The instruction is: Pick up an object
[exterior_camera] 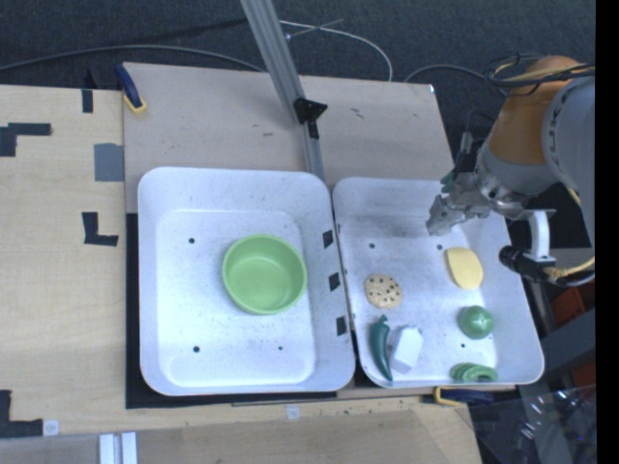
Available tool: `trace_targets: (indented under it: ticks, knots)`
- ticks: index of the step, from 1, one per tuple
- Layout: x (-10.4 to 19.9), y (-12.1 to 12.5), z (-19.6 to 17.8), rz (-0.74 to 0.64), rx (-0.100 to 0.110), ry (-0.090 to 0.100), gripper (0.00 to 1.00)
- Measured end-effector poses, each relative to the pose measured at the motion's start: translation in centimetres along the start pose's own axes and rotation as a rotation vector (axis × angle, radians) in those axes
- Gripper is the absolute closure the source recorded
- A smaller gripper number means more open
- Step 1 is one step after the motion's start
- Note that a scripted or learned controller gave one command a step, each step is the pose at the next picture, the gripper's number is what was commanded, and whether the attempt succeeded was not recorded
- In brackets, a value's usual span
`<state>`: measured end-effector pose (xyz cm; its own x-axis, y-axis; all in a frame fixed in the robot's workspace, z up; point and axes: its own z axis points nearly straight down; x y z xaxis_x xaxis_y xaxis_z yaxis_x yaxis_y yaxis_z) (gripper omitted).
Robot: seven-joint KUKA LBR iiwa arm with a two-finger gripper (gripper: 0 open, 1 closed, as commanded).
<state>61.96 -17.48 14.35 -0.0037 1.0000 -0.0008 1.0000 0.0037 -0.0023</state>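
Gripper (443, 218) sits over the right bin's (406, 201) top edge, can't tell its state tbh. Yellow piece (465, 267) just below it, long axis running up-down in frame, w/ nothing gripping it.

Floor: a dark blue-grey carpet (406, 13) lay beyond the bench along the top of the view.
Cables: thin pale cables (363, 42) curved across that carpet, and one dark cable ran along it toward the left.
Bench: a pale wooden benchtop (48, 259) stretched leftward, marked with small dark tape pieces (95, 230) and one grey square patch (108, 160).
Board: a tan flat board (213, 114) lay on the bench, under the far edges of the bins.
Clamp: a blue and yellow clamp (131, 90) sat at the board's far left corner.
Pole: a grey metal pole (280, 61) slanted down from the top edge, with a black bracket (309, 110) on it.
Light: even and soft, with no hard shadows.
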Motion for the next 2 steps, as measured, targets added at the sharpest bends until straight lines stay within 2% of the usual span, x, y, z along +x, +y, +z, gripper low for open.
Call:
trace_targets:
  ticks: [2]
  knots:
    - [0.7,0.2,-8.9,0.002,-0.006,0.0,1.0]
